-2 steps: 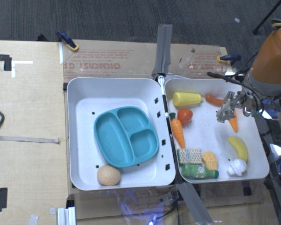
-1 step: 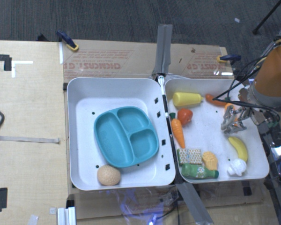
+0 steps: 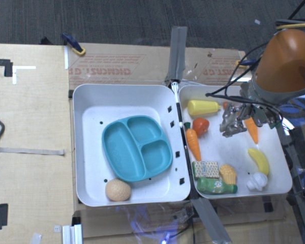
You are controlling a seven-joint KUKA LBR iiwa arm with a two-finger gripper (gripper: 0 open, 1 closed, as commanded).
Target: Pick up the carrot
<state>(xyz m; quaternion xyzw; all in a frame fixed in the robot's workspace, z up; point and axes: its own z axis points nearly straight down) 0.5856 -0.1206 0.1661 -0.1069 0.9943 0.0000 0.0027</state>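
The carrot point(image 3: 193, 143) is lying in the right bin point(image 3: 274, 189), close against its left wall. Its long axis is running nearly along that wall, the thick end sitting uppermost just below a red tomato point(image 3: 201, 125) and the narrow tip pointing down the view toward a speckled box point(image 3: 206, 169).

A second orange, carrot-shaped piece point(image 3: 252, 130) is sitting just right of the gripper point(image 3: 234, 124), tip also pointing down the view; whether it is touching the tool cannot be told.

The arm is reaching in from the right, wrist bent downward, the gripper hanging over the upper middle of the right bin, well apart from the carrot by the wall. Whether the tool is spread or closed cannot be told.
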